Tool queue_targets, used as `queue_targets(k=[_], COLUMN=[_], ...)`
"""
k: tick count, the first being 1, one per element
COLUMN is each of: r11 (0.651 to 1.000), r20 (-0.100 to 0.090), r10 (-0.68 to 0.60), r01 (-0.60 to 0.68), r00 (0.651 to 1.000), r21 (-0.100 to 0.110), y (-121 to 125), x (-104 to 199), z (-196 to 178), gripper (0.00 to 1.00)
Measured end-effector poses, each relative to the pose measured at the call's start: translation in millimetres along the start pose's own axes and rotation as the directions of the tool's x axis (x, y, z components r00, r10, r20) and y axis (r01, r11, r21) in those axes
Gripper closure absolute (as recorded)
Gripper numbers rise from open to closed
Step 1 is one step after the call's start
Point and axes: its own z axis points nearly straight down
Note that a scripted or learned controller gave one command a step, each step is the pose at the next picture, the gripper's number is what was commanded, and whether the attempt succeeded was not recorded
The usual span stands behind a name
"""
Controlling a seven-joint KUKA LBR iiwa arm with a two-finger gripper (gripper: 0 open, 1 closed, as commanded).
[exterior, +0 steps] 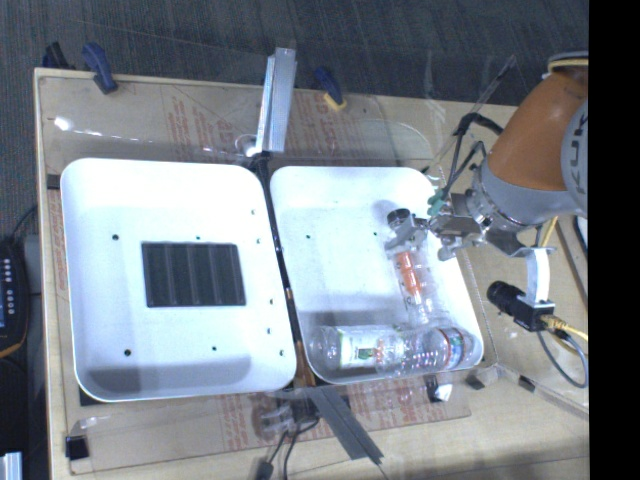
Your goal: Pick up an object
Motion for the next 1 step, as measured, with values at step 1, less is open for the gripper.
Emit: queue_targets(k=[1], r11=[1.000], r20=[-0.001], r10=[-0.003], r01=[0.003], r00=[1.000], r21=[0.001], y=[0.7], x=[0.4], z=[-10.0], gripper=[1.00])
